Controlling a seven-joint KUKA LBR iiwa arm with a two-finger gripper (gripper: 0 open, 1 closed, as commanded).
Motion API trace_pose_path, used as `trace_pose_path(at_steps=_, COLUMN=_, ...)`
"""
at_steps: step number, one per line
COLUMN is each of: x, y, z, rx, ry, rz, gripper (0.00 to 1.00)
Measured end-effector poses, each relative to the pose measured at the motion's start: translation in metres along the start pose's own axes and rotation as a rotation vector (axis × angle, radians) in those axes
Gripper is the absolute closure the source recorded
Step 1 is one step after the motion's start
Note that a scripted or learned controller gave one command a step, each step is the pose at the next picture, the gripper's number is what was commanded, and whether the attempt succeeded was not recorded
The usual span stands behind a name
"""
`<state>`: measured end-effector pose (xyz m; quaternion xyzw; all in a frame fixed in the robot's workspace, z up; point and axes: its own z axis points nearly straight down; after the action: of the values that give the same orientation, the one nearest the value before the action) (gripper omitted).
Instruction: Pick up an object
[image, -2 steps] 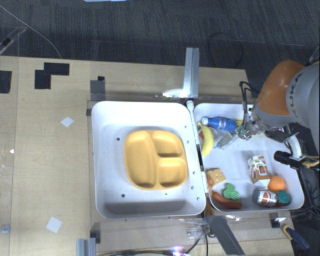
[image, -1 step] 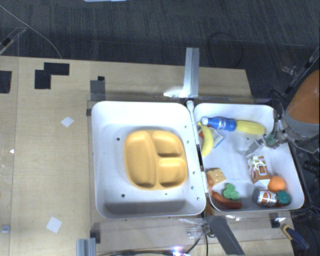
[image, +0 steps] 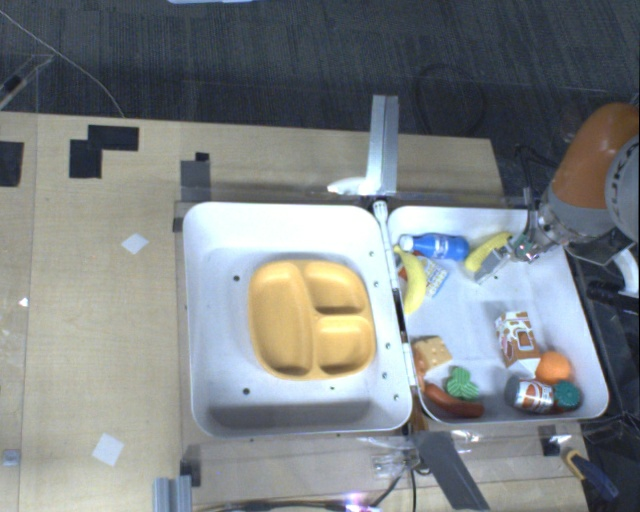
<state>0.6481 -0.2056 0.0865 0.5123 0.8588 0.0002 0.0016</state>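
The tool (image: 520, 247) sits at the right bin's (image: 590, 330) far edge, touching a yellow banana-like toy (image: 487, 251); whether it is spread or pinching, I cannot tell. The curved toy could slip sideways. A blue bottle (image: 437, 245) and another banana (image: 412, 283) crowd close.

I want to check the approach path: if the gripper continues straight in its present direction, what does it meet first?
Probably the yellow banana-shaped toy: the gripper points left toward it. Depth is unclear, so contact height is uncertain.
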Motion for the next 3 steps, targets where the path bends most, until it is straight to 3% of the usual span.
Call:
trace_pose_path(at_steps=1, x=0.008, y=0.019, z=0.0, rx=0.031, ry=0.009, rz=0.009, gripper=0.0)
trace_pose_path(at_steps=2, x=0.077, y=0.014, z=-0.002, rx=-0.005, ry=-0.005, rz=0.284, gripper=0.0)
trace_pose_path(at_steps=3, x=0.049, y=0.037, z=-0.014, rx=0.043, ry=0.029, rz=0.132, gripper=0.0)
